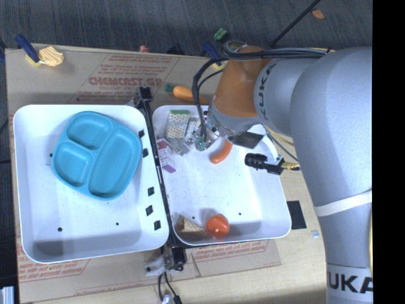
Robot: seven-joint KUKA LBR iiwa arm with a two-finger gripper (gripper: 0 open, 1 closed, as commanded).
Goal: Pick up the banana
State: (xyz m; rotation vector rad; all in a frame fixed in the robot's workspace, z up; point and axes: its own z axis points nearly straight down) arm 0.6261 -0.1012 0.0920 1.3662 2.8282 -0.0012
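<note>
One pale yellow lump (50, 57), possibly the banana, lies on the cardboard beyond the left bin (25, 170). The gripper (201, 141) hangs low in the right bin (272, 214), probably searching there beside an orange toy (221, 152). Its grip cannot be told.

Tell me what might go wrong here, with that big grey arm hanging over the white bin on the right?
1. The tool sits low among crowded items: a green-and-white packet and an orange sausage-shaped toy. It may close on the wrong one.
2. I cannot pick out a banana; the arm's wrist covers part of the right white bin, so the target may be hidden.
</note>
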